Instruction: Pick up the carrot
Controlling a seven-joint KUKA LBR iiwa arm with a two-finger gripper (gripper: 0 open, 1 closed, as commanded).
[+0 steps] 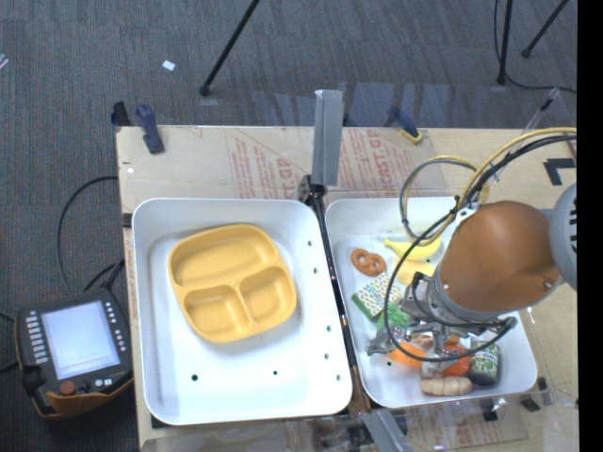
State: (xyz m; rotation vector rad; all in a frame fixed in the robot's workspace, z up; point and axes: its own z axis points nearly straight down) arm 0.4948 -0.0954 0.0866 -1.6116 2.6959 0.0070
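Note:
The carrot shows as an orange shape low in the right bin, mostly covered by the arm's wrist. My gripper hangs straight down over that spot, right above or against the carrot, amid a clutter of toy food. The arm's big orange band hides most of the tool from above. Part of the carrot lies under the wrist and cables.
Around the carrot lie a pretzel, a banana, a green-and-white box, a tan bread roll and a dark green item. The left bin holds a yellow divided plate. A teach pendant sits off the bench, left.

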